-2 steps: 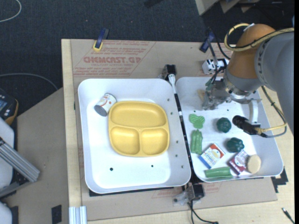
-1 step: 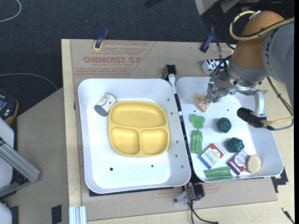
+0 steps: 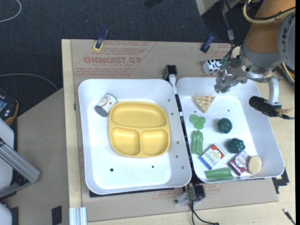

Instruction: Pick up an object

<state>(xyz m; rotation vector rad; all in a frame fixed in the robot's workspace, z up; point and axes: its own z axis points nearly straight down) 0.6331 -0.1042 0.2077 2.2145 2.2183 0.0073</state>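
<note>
Dark carpet is showing around a pale bench [image 3: 70, 125] covered by a brown cardboard sheet [image 3: 122, 57] printed with red lettering, and two shallow white bins are sitting side by side on it. Sitting in the left bin [image 3: 89, 139] is a yellow divided tray [image 3: 139, 128], with a small can [image 3: 105, 104] lying tipped on its side just beside the tray at its 10 o'clock. The right bin [image 3: 272, 149] is holding the loose things to pick: a tan wedge like a slice of pizza [image 3: 205, 102] at the bin's 11 o'clock, a light green piece [image 3: 198, 121] and a longer green vegetable [image 3: 197, 142] at 9 o'clock, a dark green ball [image 3: 224, 124] near the middle, a dark green pepper [image 3: 235, 145] at 4 o'clock, a small carton [image 3: 212, 155] and a green cucumber [image 3: 218, 173] at 6 o'clock, and a red packet [image 3: 239, 163] touching a tan round biscuit [image 3: 255, 164] at 5 o'clock. The grey and orange arm [image 3: 267, 27] is reaching in from 2 o'clock, and its gripper [image 3: 224, 87] is hanging over the far edge of the right bin, just beside the tan wedge at its 1 o'clock; whether the jaws are open or closed cannot be told, and nothing is visibly sitting between them. A black-and-white patterned item [image 3: 213, 65] is lying on the cardboard just beyond the bin.
</note>
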